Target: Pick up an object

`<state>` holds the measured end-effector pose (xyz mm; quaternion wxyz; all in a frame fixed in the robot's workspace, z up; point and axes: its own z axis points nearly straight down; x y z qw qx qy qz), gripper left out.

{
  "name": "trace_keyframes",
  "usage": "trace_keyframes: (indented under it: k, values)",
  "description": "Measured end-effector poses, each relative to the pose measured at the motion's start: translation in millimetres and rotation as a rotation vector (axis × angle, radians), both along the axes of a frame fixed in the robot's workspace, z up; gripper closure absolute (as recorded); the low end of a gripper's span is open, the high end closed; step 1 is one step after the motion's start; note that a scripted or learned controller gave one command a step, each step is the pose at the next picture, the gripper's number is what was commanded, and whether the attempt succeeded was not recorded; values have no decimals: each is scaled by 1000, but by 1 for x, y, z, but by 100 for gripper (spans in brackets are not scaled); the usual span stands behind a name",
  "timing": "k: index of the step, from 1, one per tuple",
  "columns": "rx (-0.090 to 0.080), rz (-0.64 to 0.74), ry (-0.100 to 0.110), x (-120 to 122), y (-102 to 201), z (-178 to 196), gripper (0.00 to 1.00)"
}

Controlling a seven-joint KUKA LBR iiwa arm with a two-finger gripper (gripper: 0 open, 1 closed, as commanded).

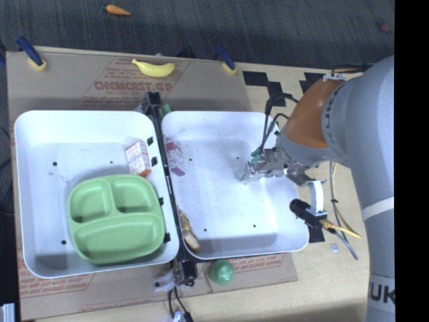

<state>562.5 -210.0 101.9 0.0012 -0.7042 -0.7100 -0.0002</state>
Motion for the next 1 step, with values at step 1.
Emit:
trace_keyframes:
  k: [1]
  values:
    - [-1,-2,2,-79,-1,2,100]
